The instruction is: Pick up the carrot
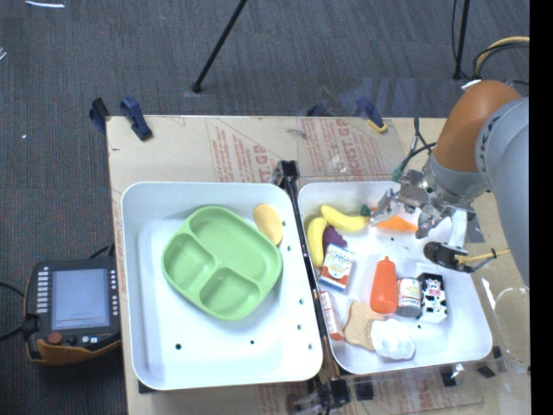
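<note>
Carrot (398, 224) lies in the far part of the right bin (480, 318), a small orange wedge with a green tip pointing left, directly under the gripper (413, 204), which hangs just above it; whether anything is pinched I cannot tell. For a clean grasp the gripper should likely come straight down over the carrot's thick middle and close across its width, not along it. Just left lies 1 banana (344, 220), close enough to be nudged, with a 2nd banana (316, 240) beyond it. Nearer sit an orange bottle (384, 286), a small can (408, 296) and a cow-patterned carton (433, 297), well apart. The left bin (138, 318) holds a green divided plate (223, 262).
</note>
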### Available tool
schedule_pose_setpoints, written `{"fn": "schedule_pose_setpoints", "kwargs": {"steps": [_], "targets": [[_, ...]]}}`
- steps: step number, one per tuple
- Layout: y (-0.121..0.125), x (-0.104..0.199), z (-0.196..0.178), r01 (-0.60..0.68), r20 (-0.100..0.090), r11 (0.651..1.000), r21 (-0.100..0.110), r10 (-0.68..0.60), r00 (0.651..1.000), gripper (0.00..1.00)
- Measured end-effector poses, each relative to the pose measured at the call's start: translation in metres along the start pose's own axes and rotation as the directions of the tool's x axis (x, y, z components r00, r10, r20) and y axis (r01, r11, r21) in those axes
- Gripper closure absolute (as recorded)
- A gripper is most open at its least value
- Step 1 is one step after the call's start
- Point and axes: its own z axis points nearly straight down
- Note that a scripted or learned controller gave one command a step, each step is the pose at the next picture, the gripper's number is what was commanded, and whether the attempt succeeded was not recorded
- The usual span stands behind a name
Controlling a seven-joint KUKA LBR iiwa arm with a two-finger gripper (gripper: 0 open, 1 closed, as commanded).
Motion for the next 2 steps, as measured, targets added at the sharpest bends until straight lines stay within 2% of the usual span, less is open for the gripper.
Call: {"fn": "schedule_pose_setpoints", "kwargs": {"steps": [1,2], "targets": [[0.004,-0.013,0.021,-0.072,0.0,0.997,0.001,0.072,0.997,0.0],[0.004,-0.012,0.011,-0.067,0.0,0.998,0.002,0.067,0.998,1.0]]}}
